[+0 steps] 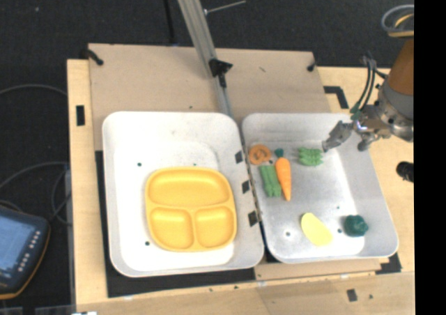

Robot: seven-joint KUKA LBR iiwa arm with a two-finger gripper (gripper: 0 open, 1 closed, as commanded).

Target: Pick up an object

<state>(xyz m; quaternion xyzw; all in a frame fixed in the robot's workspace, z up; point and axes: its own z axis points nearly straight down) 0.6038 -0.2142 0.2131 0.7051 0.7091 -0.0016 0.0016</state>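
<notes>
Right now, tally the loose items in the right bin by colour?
Orange: 2, carrot and round piece
Green: 3, leafy piece, long pod, dark lump
Yellow: 1, oval piece
Total: 6

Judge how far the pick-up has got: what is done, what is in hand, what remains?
Done: the claw has reached the right bin's upper edge. In hand: nothing between its fingers; the green leafy piece lies nearest. Left: closing on an item and lifting it.

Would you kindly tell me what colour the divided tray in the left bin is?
Yellow-orange; the divided tray shows plainly in the camera view.
</notes>
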